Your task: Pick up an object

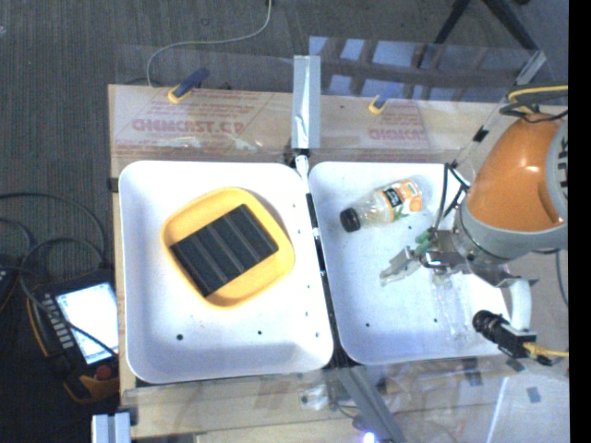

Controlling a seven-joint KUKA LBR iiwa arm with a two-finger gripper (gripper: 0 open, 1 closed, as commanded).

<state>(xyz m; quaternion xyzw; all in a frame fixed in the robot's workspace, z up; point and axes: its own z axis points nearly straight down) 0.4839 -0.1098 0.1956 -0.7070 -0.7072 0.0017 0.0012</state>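
Observation:
A small clear bottle (386,204) with a black cap and an orange label lies on its side near the back of the right bin (369,330). In the left bin (148,340) rests a yellow rounded object with a black ribbed top (227,245). My gripper (403,264) hangs low over the middle of the right bin, just in front of the bottle and apart from it. Nothing shows in its grasp. The grey arm with its orange band (517,187) covers the bin's right side.
A ridge where the two bin walls meet (317,247) runs between the bins. A clear, glassy item (448,305) lies in the right bin beneath the wrist. Cables and a black fitting (494,329) sit at the bin's right front corner.

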